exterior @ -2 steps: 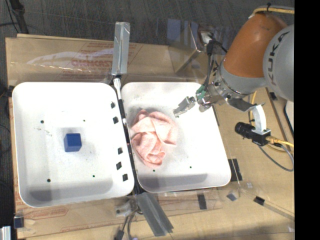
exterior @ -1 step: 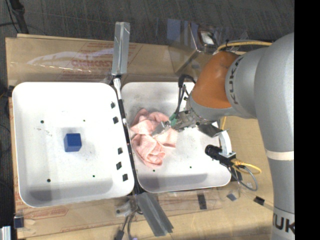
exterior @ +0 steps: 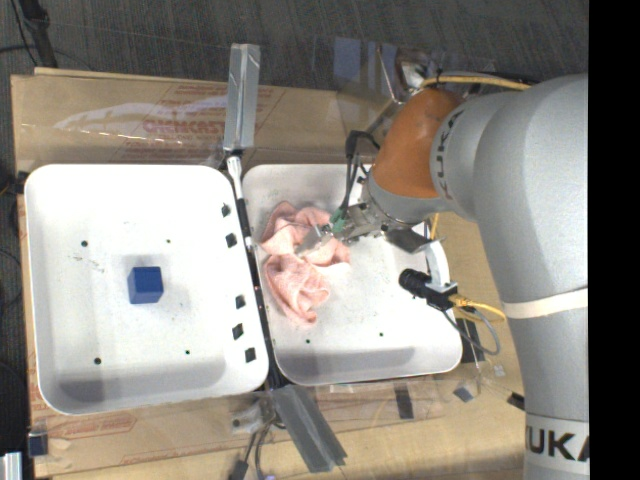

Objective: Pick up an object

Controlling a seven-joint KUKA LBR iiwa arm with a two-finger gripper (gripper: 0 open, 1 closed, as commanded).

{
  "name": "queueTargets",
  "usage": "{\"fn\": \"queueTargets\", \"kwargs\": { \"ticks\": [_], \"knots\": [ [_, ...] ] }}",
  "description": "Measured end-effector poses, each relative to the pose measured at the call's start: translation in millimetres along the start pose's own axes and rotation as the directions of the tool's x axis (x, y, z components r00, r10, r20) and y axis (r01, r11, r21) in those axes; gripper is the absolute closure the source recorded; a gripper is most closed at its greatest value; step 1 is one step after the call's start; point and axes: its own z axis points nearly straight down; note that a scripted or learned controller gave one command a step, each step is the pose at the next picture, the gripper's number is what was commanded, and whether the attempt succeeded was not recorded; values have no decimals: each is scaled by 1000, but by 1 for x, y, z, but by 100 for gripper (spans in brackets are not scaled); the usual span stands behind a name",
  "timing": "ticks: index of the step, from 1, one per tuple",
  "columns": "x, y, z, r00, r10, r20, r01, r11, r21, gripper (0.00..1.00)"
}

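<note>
The gripper (exterior: pixel 335 228) is pressing down into the pink cloth (exterior: pixel 298 260) near the back of the right bin (exterior: pixel 400 353); whether it is clenched or released I cannot tell, since the wrist is blocking it.

What could go wrong: the cloth is lying crumpled and floppy, so a pinch on a single thin fold may be slipping free as the arm is lifting, or the trailing part may be dragging over the bin's edge.

The right bin is holding just that cloth, bunched toward its left wall. The left bin (exterior: pixel 60 298) is holding a small blue cube (exterior: pixel 146 284), sitting left of its centre, well apart from the arm.
</note>
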Motion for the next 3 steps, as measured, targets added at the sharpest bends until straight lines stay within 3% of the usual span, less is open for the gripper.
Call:
{"fn": "queueTargets", "kwargs": {
  "ticks": [1,2,3],
  "knots": [
    [-68,11,-2,980,201,2,-201,980,-3,0],
    [-71,19,-107,995,95,1,-95,995,-1,0],
    [-73,39,-3,994,-107,3,107,994,-6,0]
  ]
}}
